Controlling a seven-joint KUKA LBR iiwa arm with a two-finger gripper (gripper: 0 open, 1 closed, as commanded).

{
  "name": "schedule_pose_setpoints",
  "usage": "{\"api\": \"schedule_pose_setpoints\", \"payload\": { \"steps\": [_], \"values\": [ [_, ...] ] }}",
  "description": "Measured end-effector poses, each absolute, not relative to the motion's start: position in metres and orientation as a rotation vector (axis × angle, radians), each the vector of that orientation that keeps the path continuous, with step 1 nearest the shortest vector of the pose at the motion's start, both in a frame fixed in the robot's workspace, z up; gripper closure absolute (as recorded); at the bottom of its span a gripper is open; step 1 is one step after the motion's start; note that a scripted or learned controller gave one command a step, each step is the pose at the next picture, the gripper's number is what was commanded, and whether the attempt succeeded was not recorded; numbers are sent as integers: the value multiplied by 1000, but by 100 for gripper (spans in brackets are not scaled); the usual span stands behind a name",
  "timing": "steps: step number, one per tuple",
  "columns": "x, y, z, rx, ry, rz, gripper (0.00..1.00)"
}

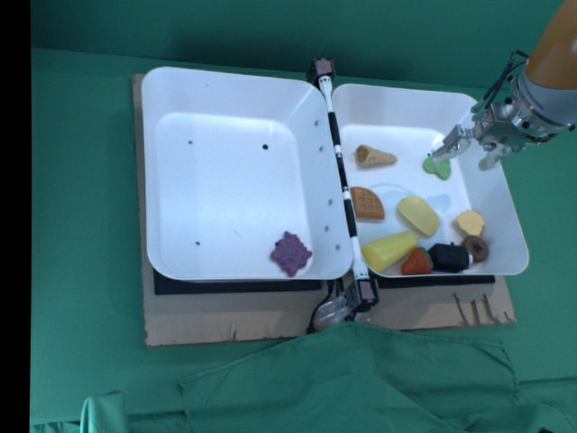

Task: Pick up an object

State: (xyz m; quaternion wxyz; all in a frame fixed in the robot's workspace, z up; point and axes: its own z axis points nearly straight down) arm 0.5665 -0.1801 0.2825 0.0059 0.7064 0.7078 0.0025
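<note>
My gripper [469, 152] hangs over the far right side of the right bin [505, 207], its fingers spread open with nothing between them. The left fingertip [444, 148] is just above a small green piece [438, 167]; I cannot tell if they touch. Also in this bin lie a tan cone [374, 157], a brown waffle [367, 204], a pale yellow oval [418, 216], a yellow-green wedge [389, 251], a red piece [416, 262], a black piece [448, 257], a brown ring [477, 248] and a small orange-yellow piece [469, 223].
The left bin [171, 97] holds a purple knobbly piece [290, 253] near its front right corner. A black-and-white divider bar [341, 180] runs between the bins. Green cloth [361, 377] bunches up in front of the bench.
</note>
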Motion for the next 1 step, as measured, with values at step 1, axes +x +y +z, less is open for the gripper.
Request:
{"api": "schedule_pose_setpoints", "payload": {
  "steps": [1],
  "values": [
    [548, -136, 257, 2222, 2221, 0, 0]
  ]
}}
